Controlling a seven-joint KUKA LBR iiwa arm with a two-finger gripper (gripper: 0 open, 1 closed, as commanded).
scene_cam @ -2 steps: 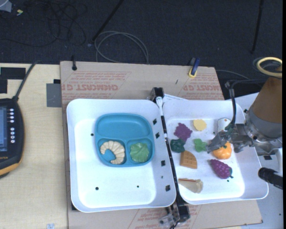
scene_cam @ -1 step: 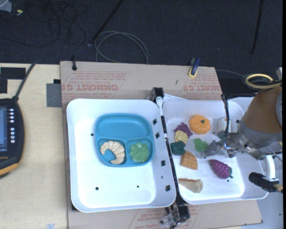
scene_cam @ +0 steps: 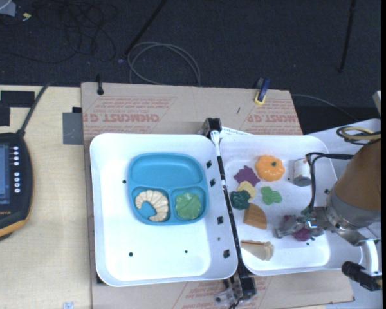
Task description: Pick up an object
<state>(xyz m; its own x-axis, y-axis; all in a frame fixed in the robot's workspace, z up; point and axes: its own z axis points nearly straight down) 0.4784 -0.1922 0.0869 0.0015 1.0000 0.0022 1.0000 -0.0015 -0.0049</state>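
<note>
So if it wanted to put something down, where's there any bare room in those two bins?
Left bin: bare white floor all round the blue divided plate, widest below it. Right bin: crowded. Toy pumpkin, purple piece, green pieces, orange wedge and bread slice fill it, with the hand beside them. A strip along its top rim is bare.
</note>
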